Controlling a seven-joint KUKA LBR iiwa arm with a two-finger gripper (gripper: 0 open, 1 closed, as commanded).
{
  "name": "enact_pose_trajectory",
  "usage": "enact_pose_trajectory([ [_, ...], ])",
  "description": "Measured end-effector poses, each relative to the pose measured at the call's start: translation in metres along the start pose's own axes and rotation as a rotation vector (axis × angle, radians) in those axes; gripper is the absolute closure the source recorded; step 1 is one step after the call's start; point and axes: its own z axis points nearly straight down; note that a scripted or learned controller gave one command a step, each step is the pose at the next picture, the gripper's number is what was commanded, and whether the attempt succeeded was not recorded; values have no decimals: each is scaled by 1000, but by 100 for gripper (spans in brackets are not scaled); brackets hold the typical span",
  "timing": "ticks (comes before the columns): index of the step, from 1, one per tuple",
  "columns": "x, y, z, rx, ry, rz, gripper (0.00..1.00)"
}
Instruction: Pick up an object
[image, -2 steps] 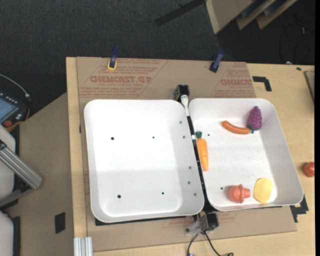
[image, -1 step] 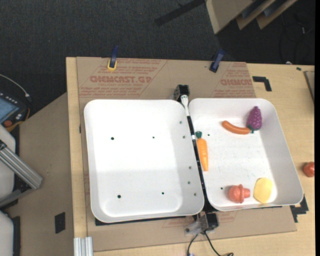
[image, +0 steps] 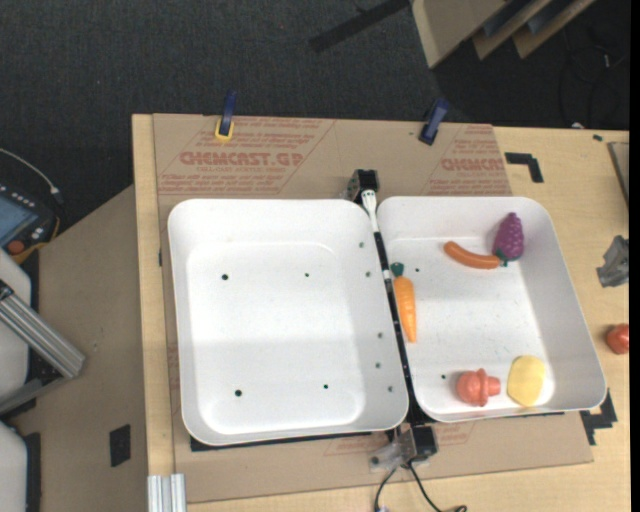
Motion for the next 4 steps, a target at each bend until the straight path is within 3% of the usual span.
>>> enact_pose_trajectory([
  [1,37,1,103,-4,-1,-2,100],
  [2,33,3,86,-19,-8,1,100],
  [4,33,4,66,-25,-11,1,100],
])
